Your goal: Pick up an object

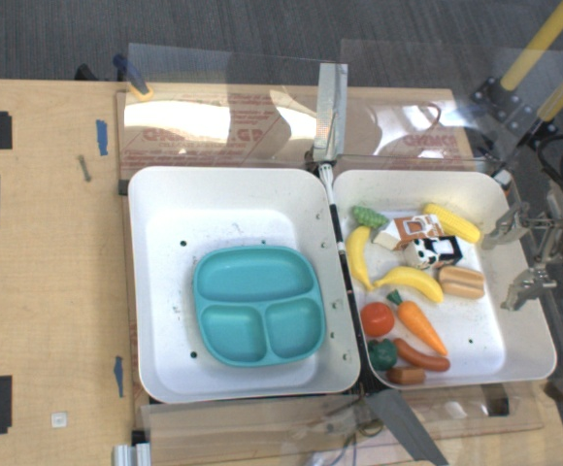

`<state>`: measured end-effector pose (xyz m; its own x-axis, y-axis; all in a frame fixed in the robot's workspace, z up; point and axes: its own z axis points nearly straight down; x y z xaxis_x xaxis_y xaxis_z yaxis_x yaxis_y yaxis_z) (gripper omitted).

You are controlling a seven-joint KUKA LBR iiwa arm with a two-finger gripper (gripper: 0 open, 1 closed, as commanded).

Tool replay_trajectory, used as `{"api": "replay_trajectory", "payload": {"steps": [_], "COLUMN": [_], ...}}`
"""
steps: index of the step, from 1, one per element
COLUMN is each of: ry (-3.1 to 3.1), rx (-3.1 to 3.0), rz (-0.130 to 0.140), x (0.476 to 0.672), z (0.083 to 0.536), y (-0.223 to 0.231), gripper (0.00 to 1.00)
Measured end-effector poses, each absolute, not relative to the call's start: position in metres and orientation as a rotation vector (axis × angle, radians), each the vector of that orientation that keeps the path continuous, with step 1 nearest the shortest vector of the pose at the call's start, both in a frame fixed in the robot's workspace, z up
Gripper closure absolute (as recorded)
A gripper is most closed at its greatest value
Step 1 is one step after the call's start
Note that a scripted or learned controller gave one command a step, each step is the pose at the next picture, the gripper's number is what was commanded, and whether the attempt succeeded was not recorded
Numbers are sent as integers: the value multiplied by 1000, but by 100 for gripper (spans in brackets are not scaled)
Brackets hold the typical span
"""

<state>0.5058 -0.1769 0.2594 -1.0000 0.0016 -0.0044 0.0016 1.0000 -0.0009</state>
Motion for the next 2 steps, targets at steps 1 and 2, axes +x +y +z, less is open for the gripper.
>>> {"api": "replay_trajectory", "payload": {"steps": [1,2], "ry": [3138,3112], "rx": [-229,-352], "rz": [6,-5], "x": [495,514], "z": [136,90], "y": [-134,-107], "gripper": [0,0]}}
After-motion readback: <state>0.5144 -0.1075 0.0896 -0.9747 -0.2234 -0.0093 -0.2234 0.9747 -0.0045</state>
